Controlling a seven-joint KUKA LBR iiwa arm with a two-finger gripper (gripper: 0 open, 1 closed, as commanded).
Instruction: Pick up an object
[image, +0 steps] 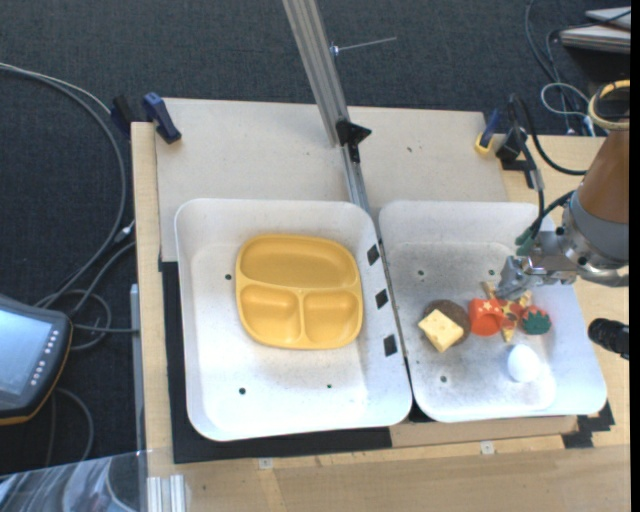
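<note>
In the right bin (440, 232) lie a yellow cheese wedge (440, 329) against a brown round piece (450, 313), a red-orange toy (487, 317), a small red, yellow and green toy (528, 319) and a white egg-shaped object (522, 363). My gripper (512, 284) reaches in from the right and hangs just above the red-orange toy, close to its top. Nothing is visibly lifted between its fingers.
The left bin (210, 400) holds a yellow divided plate (298, 290). A metal pole (325, 75) slants up from between the two bins. Blue clamps (160, 115) sit at the bench's back corners, and cables lie on the dark floor at left.
</note>
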